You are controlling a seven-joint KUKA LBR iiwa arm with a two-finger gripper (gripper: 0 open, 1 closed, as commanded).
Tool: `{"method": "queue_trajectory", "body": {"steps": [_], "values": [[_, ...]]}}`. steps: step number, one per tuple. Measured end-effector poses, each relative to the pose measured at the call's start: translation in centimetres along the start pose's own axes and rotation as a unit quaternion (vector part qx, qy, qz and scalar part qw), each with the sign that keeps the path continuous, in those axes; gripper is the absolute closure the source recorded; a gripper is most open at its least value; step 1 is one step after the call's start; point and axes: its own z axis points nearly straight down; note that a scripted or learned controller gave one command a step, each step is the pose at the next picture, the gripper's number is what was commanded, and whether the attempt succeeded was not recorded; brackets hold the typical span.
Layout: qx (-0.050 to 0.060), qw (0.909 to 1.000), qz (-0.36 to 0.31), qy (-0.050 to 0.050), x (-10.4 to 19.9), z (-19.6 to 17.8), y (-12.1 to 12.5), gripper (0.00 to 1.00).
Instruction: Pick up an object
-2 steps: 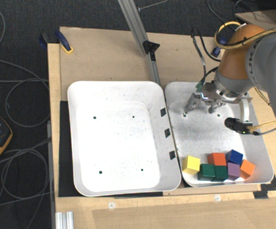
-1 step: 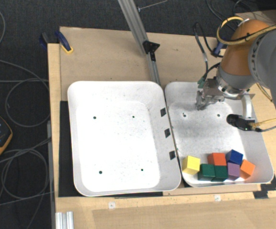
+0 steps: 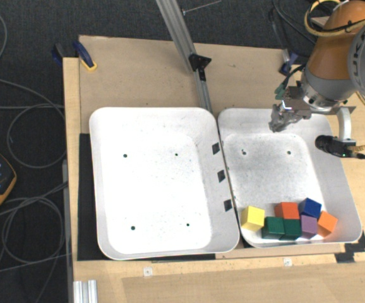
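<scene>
We saw a wooden bench [image 3: 144,68] on dark carpet, with cables on the floor, bearing a left bin [image 3: 100,169] and a right bin [image 3: 233,122]. The gripper [image 3: 282,122] hung over the right bin's far edge; whether it was clenched or released we could not tell, and nothing showed in it. The blocks [image 3: 288,219] lay well toward the near edge from it, huddled together: yellow, green, red, purple, blue, orange. Bare bin floor stretched between gripper and blocks.
</scene>
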Motion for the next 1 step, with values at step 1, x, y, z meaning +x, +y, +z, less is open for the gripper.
{"method": "queue_trajectory", "body": {"steps": [1], "values": [[0.0, 1.0, 0.0, 0.0, 0.01, -5.52, 0.24, 1.0]]}}
